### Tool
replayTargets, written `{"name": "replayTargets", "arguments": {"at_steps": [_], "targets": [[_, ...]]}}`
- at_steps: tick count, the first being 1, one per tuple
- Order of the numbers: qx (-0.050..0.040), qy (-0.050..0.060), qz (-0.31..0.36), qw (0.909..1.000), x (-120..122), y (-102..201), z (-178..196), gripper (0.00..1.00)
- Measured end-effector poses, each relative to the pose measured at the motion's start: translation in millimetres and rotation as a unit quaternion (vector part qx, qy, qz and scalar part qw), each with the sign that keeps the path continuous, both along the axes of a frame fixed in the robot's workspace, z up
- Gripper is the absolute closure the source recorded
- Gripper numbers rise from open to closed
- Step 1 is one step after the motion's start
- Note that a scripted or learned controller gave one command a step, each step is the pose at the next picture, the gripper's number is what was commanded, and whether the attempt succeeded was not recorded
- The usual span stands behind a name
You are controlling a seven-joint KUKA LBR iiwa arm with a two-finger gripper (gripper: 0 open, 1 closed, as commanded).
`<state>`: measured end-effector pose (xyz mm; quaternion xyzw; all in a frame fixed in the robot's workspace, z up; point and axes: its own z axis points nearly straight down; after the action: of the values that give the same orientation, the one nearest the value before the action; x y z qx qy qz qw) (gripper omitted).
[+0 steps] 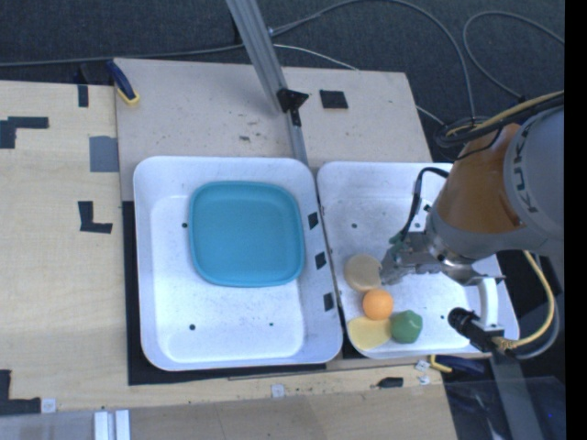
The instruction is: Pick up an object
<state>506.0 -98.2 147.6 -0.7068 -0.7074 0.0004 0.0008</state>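
Note:
In the right bin (367, 200) several small objects lie near the front left corner: a tan round piece (361, 270), an orange ball (376, 304), a green piece (406, 325) and a pale yellow piece (367, 335). My gripper (394, 266) hangs low over the bin, right beside the tan piece and just above the orange ball. The wrist and the orange band of the arm (477, 200) cover the bin's right half.
The left bin (160, 246) holds a blue square plate (246, 233). A metal pole (266, 53) slants across the bench behind the bins. Cables lie on the dark floor at the back right.

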Motion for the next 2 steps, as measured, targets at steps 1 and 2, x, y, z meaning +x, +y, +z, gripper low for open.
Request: {"name": "replayTargets", "arguments": {"at_steps": [1,2], "targets": [[-0.0004,-0.002,0.0,1.0,-4,4,60,1.0],[-0.0005,-0.002,0.0,1.0,-2,-1,102,1.0]]}}
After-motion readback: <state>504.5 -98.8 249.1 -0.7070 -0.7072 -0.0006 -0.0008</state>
